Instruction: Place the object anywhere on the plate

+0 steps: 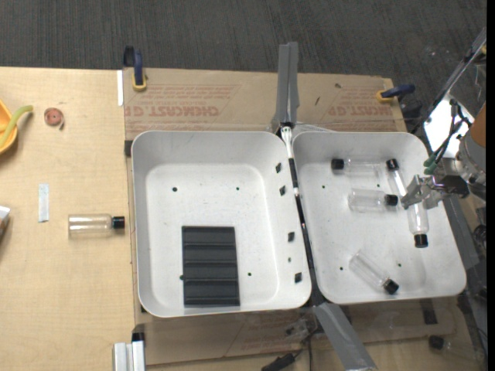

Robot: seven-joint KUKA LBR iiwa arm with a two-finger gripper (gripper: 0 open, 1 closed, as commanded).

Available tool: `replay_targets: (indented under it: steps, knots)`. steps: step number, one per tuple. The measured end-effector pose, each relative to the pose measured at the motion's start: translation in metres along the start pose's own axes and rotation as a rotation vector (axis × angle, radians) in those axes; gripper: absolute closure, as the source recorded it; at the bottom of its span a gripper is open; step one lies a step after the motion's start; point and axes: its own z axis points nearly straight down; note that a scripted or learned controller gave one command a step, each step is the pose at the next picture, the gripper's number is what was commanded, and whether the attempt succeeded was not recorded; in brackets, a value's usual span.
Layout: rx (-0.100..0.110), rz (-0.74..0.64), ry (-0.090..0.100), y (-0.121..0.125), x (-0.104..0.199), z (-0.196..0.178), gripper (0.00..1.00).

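The pincer (421, 194) hangs at the right edge of the right shallow white plastic bin (325, 280); whether it is clenched or released cannot be told. Clear plastic vials with black caps lie around it — one just below (419, 226), one just left (370, 200), two farther up-left (357, 165) (395, 175), another well below (371, 273). Far to its left, in the left white bin (143, 207), lies the dark ribbed rectangular plate (209, 266). Beyond that, a capped vial (94, 223) rests on the wooden worktop (62, 300).

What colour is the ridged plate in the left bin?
Black, maybe very dark grey. The camera view shows the plate best.
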Motion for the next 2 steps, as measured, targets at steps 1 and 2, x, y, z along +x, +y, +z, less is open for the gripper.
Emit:
replay_targets:
  steps: [1,2]
  knots:
    - [0.0,0.0,0.0,0.0,0.0,0.0,0.0]
    - [-0.001,-0.177,-0.002,0.094,-0.014,0.007,0.0]
